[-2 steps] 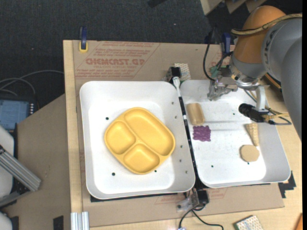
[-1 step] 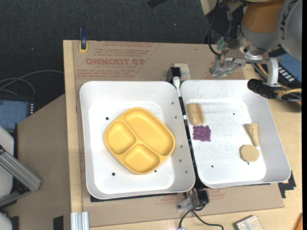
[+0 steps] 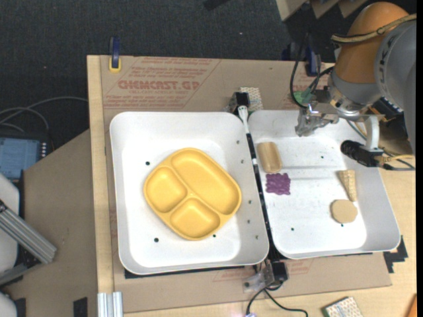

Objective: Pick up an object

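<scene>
My gripper (image 3: 305,127) hangs over the far part of the right bin (image 3: 370,240), near its back wall. In that bin lie a tan bread-like block (image 3: 269,156) by the left wall, a purple lump (image 3: 277,183) just below it, a tan cone (image 3: 347,183) at the right, and a round tan disc (image 3: 344,211) under the cone. The gripper stands apart from all of them, up and to the right of the tan block. I see nothing held in it.
The left bin (image 3: 125,144) holds a yellow three-compartment plate (image 3: 192,193) in its middle. A ridge where the two bins meet runs between plate and block. Brown cardboard (image 3: 158,78) lies beneath and behind the bins.
</scene>
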Controlling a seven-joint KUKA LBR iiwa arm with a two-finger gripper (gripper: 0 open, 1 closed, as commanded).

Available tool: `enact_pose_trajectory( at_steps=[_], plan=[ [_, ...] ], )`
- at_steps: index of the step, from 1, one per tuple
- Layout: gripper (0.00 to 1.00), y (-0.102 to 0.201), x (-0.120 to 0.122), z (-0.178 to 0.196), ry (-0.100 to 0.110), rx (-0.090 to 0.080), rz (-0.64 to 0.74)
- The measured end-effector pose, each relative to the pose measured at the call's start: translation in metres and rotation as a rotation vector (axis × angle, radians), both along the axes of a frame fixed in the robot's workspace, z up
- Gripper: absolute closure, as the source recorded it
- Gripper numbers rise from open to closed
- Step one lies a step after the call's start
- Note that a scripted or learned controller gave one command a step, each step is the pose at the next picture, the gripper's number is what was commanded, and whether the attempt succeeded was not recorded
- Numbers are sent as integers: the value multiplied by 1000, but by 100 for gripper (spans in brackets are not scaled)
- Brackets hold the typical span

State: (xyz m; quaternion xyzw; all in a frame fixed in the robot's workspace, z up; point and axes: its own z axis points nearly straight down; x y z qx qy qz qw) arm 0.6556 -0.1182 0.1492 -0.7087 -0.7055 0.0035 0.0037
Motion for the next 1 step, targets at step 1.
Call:
enact_pose_trajectory(
  at_steps=[1],
  plan=[
    [100,-5,-1,76,-20,-3,3]
  ],
)
